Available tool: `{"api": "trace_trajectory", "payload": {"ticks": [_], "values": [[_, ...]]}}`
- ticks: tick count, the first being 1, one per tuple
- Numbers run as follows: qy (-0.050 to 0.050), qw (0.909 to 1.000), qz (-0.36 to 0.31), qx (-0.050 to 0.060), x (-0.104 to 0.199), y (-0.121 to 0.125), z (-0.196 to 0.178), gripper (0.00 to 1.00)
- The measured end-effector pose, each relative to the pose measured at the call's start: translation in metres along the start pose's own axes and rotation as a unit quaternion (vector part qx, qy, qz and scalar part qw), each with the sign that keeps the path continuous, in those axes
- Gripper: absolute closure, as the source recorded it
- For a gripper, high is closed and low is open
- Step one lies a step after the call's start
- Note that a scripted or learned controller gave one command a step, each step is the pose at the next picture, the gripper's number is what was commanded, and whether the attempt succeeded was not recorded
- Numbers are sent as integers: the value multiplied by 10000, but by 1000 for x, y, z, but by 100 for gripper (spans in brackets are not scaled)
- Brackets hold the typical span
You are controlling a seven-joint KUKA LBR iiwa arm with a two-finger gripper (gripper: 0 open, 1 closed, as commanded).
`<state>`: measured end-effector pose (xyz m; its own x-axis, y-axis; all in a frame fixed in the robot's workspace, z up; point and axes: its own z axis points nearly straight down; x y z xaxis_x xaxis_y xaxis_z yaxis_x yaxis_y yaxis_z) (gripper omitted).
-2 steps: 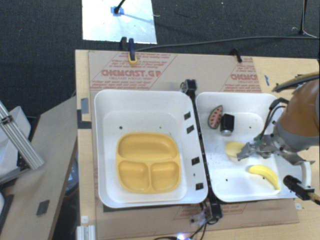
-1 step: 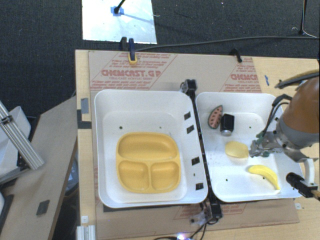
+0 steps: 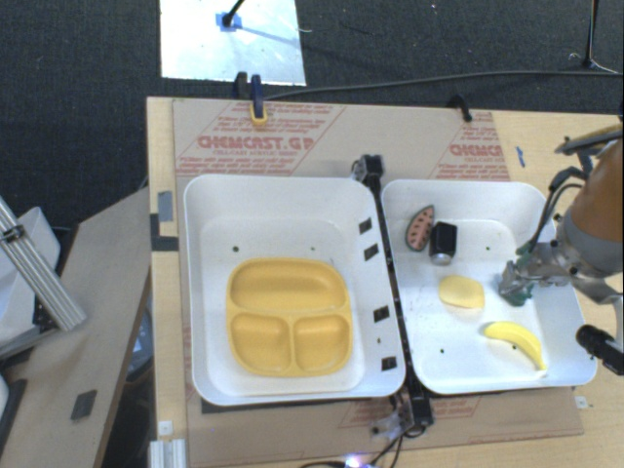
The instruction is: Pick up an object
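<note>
The arm reached in low from the right. Its tool (image 3: pixel 516 287) sat beside the chip (image 3: pixel 461 292); I cannot tell its grip. The banana (image 3: pixel 516 343) lay slanting down-right.

Single fixed camera, mounted above bench (image 3: pixel 322 130), looking down at slant. Bench far edge toward frame top, near edge toward bottom. Both white bins in frame: left bin (image 3: pixel 210 203), right bin (image 3: pixel 507 198). Dark floor visible beyond bench. Arm (image 3: pixel 595 213) enters from frame right. Moderate standoff. No second view.
</note>
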<state>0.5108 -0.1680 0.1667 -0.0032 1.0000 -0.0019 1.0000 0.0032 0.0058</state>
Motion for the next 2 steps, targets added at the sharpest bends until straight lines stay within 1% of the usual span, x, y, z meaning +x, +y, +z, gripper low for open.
{"api": "trace_trajectory", "payload": {"ticks": [1, 2], "values": [[-2, 10000, -6, -9, -1, 2, -54, 100], [16, 10000, -37, 12, 54, 25, -47, 100]]}}
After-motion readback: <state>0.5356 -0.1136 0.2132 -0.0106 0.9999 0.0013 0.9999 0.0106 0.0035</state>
